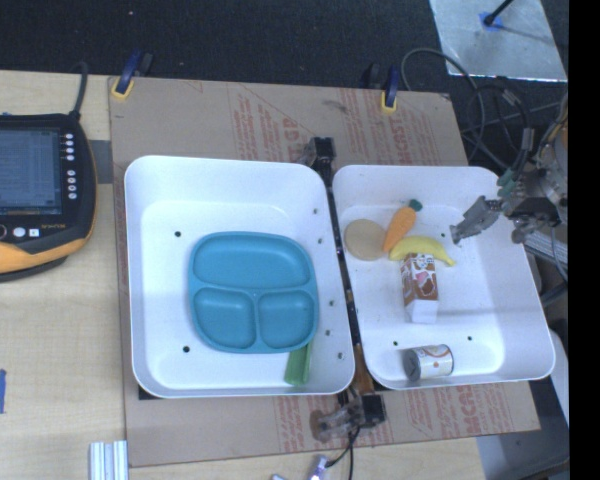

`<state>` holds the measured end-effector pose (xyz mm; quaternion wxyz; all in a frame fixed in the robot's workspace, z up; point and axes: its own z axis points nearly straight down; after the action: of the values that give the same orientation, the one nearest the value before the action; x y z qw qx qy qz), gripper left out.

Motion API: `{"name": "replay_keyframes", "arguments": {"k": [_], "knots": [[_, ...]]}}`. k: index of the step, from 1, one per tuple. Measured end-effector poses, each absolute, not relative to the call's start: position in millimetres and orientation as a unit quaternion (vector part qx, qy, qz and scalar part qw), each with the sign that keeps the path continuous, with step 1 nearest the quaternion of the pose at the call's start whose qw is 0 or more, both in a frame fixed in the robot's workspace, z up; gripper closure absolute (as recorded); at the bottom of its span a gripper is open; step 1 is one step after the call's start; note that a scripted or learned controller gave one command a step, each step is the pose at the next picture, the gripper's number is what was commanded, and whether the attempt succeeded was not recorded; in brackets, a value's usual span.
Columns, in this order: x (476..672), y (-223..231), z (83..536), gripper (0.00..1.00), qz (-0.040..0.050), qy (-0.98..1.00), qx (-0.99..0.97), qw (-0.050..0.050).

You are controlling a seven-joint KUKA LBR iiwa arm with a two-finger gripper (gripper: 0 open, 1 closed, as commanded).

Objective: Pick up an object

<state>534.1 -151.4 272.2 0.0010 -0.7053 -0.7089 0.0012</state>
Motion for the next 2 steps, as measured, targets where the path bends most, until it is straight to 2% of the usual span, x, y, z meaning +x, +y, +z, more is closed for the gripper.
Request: {"name": "replay_keyframes", "arguments": {"k": [1,2], "knots": [[553.5,-126,179,0.0,0.0025,-0.709,-0.705,0.002],[543.5,-123,91,0.0,0.0023,-0.709,-0.705,0.002]]}}
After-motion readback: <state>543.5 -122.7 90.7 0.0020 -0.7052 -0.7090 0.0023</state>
